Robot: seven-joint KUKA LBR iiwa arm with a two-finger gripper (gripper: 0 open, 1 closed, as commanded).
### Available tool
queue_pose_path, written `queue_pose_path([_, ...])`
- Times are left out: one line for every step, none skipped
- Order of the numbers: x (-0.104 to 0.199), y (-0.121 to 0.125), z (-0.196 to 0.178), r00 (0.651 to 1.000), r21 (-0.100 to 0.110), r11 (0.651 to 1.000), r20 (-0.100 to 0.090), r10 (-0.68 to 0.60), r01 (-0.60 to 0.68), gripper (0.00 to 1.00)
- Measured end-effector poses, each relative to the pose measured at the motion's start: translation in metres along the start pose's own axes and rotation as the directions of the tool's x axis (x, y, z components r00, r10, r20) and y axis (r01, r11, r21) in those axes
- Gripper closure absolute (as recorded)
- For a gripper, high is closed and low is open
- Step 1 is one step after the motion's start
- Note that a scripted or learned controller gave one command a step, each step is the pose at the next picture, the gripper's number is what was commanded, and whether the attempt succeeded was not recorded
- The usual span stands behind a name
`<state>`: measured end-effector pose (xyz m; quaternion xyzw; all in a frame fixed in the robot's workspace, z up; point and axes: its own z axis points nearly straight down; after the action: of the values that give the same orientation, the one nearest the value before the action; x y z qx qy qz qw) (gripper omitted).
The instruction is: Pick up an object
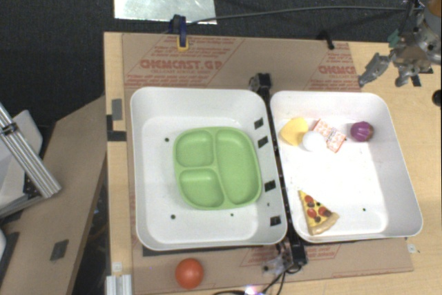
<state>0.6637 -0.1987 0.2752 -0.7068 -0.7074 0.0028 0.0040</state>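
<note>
We see nothing picked yet: the claw (394,70) hangs spread wide above the right bin's (397,148) far right corner, its 5 items untouched.

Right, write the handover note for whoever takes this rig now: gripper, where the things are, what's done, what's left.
Gripper: open, holding nothing, above the bench beyond the right bin's far right corner.
Right bin: yellow piece and white ball touching at the far left, red-and-white packet beside them, purple ball further right, pizza slice near the front.
Left bin: green divided tray.
Orange ball lies on the bench in front of the left bin.
Done: nothing picked yet.
Left: bring the gripper down over one object, probably in the right bin, close and lift.
</note>
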Motion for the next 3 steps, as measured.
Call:
queue_pose_path([0.001, 0.002, -0.008, 1.0, -0.012, 1.0, 0.003, -0.003, 0.003, 0.0])
queue_pose_path([0.002, 0.001, 0.054, 1.0, -0.007, 1.0, 0.002, -0.002, 0.002, 0.0])
queue_pose_path([0.003, 0.004, 0.096, 1.0, -0.009, 1.0, 0.002, -0.004, 0.004, 0.0])
